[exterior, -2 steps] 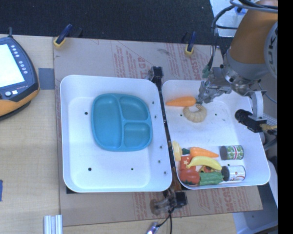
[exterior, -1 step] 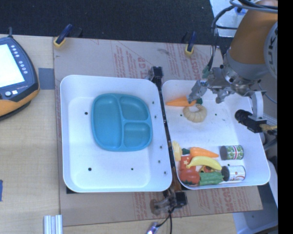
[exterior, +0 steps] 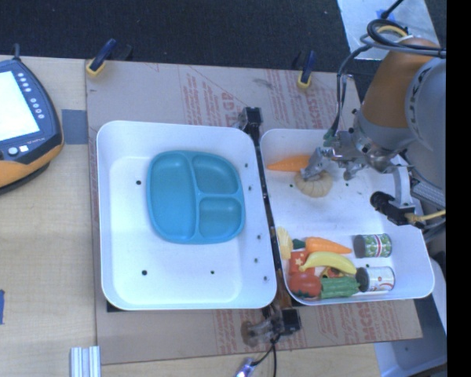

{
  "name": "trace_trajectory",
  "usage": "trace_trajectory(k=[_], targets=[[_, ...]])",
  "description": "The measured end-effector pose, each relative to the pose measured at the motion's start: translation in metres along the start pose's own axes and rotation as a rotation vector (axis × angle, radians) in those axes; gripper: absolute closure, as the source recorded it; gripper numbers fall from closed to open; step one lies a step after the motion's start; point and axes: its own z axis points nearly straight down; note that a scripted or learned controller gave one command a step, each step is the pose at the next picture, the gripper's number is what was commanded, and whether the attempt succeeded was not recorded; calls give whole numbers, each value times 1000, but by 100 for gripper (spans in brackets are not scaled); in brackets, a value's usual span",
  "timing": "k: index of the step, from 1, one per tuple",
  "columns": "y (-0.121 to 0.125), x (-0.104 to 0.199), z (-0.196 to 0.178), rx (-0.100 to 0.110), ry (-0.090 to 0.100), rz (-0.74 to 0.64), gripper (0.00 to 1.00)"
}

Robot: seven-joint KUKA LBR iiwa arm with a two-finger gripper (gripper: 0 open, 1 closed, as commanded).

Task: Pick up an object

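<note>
- In the right-hand shallow white plastic bin (exterior: pixel 400 289), toward its 12 o'clock end, the grey metal two-finger gripper (exterior: pixel 320 170) is hanging directly over a small round tan object (exterior: pixel 313 184), bread-roll-like in shape.
- Gripper state: cannot tell whether it is released or clenched; the wrist is masking the tips from this slanted overhead angle. Nothing is visibly being held.
- Likely target is sitting on the bin floor, just beside an orange carrot-shaped toy (exterior: pixel 287 163) lying at its 10 o'clock.
- Other candidates are crowding the 6 o'clock end of the same bin: a yellow banana-shaped toy (exterior: pixel 330 261), a second orange carrot-shaped piece (exterior: pixel 326 245), a red piece (exterior: pixel 301 277), a green piece (exterior: pixel 339 288) and two small cylindrical cans (exterior: pixel 373 246) lying on their sides.
- The left shallow white plastic bin (exterior: pixel 122 210) is carrying a light-blue three-compartment plastic tray (exterior: pixel 195 196).
- Judgement on technique: the descent is needing to stay centred on the round object, straddling its widest part, and keeping off the carrot at 10 o'clock so it is not being nudged.
- Judgement: closing low, near the bin floor, is giving the best purchase on a rounded shape; lifting straight up before travelling is reducing slip.
</note>
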Motion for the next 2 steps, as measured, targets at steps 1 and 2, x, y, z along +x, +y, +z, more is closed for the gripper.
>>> trace_trajectory(k=[1, 2], targets=[[19, 39, 26, -4, 0, -3, 0], [19, 38, 15, -2, -1, -5, 100]])
